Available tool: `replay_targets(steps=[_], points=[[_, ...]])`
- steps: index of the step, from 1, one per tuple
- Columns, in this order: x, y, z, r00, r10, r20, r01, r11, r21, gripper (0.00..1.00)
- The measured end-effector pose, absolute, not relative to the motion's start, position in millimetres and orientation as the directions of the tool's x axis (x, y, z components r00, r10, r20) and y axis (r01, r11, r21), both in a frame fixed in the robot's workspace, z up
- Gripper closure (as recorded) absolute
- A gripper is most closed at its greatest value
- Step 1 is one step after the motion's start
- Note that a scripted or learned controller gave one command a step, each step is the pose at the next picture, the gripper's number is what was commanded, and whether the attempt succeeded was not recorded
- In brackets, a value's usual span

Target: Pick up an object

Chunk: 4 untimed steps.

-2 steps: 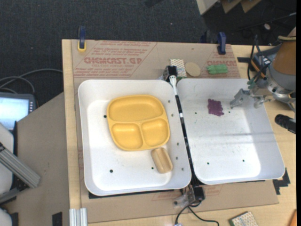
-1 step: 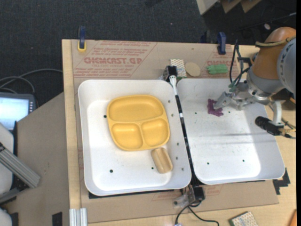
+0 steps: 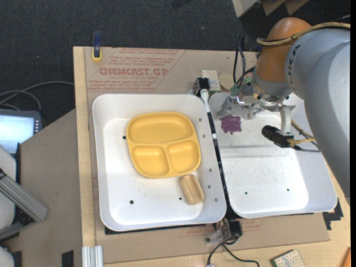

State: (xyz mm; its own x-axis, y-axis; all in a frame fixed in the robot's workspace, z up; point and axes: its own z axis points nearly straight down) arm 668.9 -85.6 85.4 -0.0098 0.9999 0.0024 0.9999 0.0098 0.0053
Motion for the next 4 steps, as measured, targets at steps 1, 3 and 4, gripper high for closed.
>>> replay_targets(steps=[1,3,4], points=[[607.7,-95,84,0.002,1.0,0.001,1.0,-0.002,-0.007,0.0],[639.8,-94,97,0.0,1.0,-0.003,1.0,0.0,0.009,1.0],[639.5,-94,97,0.0,1.0,-0.002,1.0,0.0,0.007,0.0]])
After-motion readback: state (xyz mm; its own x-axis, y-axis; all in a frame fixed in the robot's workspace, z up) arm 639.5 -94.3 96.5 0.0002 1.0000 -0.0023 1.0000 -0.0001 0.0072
